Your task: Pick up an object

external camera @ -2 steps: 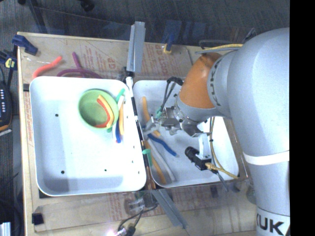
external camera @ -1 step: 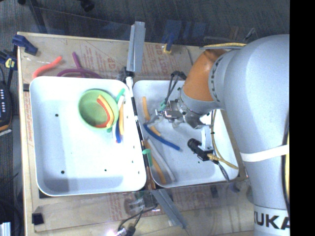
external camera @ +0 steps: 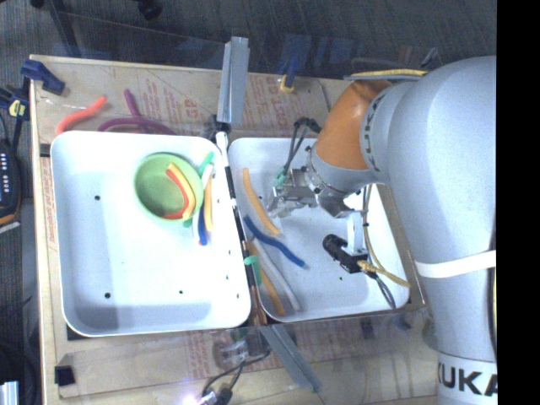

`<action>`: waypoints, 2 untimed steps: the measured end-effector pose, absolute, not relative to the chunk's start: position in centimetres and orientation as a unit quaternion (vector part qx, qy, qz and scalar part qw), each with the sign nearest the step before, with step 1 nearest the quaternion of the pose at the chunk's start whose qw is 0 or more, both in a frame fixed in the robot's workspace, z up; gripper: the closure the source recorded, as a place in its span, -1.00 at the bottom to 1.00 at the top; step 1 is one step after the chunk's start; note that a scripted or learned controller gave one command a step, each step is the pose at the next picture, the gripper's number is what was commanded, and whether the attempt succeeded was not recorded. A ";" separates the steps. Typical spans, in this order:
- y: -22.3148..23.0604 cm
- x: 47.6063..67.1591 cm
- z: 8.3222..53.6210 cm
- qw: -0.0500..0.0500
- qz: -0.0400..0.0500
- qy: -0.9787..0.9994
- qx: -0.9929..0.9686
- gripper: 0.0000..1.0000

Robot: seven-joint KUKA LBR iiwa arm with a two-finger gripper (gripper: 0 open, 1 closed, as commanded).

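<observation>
- A wooden bench [external camera: 152, 357] fills the frame under a dark floor at the top; loose orange and purple strips lie on it at upper left.
- The grey arm [external camera: 439, 167] takes up the right side, its orange band [external camera: 346, 137] at upper centre-right, reaching down into the right bin.
- The left bin [external camera: 101, 294] holds a green bowl [external camera: 160, 188] in its upper middle, with red and yellow strips across the bowl and yellow, blue and green ones just beside it, by the bin's right wall.
- The right bin [external camera: 337, 298] holds the likely targets: an orange strip [external camera: 257, 201] at its upper left, a blue strip [external camera: 274, 243] below it, and more strips along its left wall.
- The gripper [external camera: 287, 197] sits low in the right bin, just beside the orange strip; whether it is parted or closed I cannot tell, and nothing is seen held.
- Risks, as I judge them: the strips are thin and lie flat, so a close could slide over one and catch nothing; orange and blue lie near each other, so one could be nudged or dragged; the cables by the wrist might snag.
</observation>
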State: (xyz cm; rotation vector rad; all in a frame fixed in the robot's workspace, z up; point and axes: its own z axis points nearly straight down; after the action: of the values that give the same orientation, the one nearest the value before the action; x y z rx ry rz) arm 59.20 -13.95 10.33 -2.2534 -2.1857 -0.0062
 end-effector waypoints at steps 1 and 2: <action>-13.9 59.2 10.3 0.001 -0.002 -0.696 -0.718 -1.00; -13.0 55.5 9.5 -0.001 -0.004 -0.738 -0.675 -1.00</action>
State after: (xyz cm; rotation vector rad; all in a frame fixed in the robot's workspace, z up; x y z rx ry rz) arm 55.49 -12.98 9.55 -2.1220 -2.3197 -0.0113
